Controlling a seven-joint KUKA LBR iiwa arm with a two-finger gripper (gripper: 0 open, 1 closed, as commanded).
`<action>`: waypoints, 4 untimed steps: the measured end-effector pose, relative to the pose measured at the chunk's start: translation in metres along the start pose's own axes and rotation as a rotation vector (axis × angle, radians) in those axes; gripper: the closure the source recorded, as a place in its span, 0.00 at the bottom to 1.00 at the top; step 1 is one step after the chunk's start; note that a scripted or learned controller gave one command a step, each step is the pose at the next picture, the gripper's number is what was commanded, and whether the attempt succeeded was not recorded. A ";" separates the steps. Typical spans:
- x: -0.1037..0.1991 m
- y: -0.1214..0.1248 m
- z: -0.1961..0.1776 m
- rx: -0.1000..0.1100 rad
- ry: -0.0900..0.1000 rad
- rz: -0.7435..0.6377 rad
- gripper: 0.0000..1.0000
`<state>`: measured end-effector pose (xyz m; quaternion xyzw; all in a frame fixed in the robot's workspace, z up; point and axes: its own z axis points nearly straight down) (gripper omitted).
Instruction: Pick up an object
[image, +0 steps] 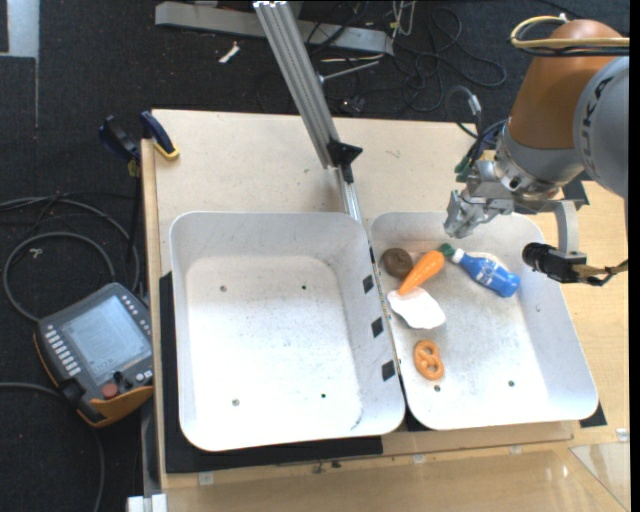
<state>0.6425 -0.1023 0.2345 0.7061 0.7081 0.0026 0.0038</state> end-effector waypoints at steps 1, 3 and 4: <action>0.000 0.002 -0.045 0.002 0.000 0.000 1.00; 0.105 -0.025 -0.049 0.011 0.004 -0.005 1.00; 0.152 -0.028 -0.036 0.011 0.003 -0.005 1.00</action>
